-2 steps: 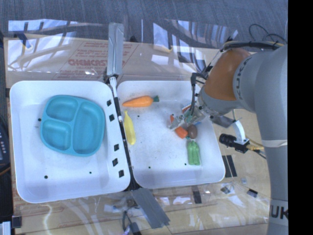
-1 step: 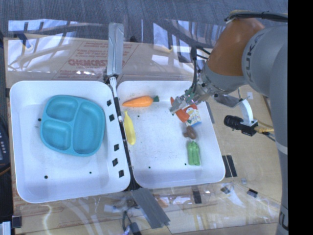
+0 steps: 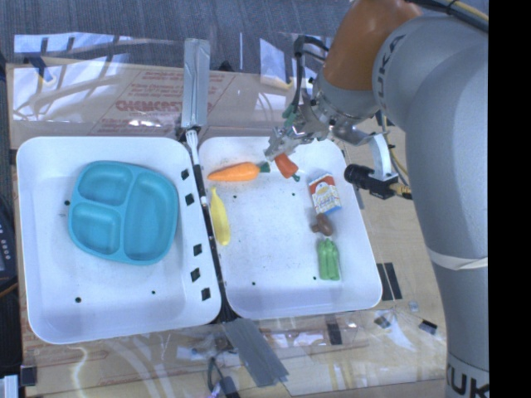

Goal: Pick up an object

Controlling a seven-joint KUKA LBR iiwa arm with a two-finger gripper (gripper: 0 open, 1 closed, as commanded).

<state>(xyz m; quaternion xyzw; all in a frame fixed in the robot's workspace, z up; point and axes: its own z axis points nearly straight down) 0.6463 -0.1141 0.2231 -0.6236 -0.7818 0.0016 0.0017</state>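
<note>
The gripper [image 3: 282,149] is hanging over the far edge of the right bin [image 3: 274,293], and a small orange-red piece [image 3: 286,166] is sitting between its fingertips, pinched there just above the bin floor. The piece is stubby and rounded, brighter red than the carrot [image 3: 235,172] lying just to the left of the fingers, and a bit of dark green is showing at its lower right end. The carrot itself is long and orange, with its green stem end pointing toward the gripper and almost touching the pinched piece.

Nearer me and to the right of the gripper, a little carton [image 3: 325,196] with a red, white and blue print is lying in the same bin, with a small brown lump [image 3: 322,224] just below it and a green bottle-like thing [image 3: 328,259] below that. A yellow banana-shaped item [image 3: 219,216] is resting along the bin's left wall, below the carrot.

Well off to the left of the gripper, the left bin [image 3: 50,305] is holding a blue divided plate [image 3: 124,211] with three compartments.
</note>
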